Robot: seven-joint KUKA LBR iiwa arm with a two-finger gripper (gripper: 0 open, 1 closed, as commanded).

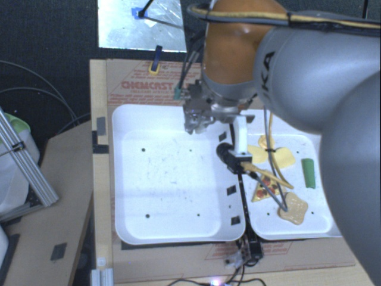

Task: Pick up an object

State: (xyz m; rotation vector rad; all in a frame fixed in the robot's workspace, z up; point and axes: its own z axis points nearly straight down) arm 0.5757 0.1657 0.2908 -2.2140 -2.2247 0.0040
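I saw the left bin [161, 177] bare under my gripper [196, 123], which hung over its far right corner; its fingers I could not make out. Yellow pieces [271, 157], a tan biscuit [296, 210] and a green block [308, 173] lay in the right bin [321, 222].

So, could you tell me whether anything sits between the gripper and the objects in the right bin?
Nothing visible blocks it. The gripper hangs over the left bin's far edge, and the green block, yellow piece and tan piece lie open in the right bin, across the divider between the bins.
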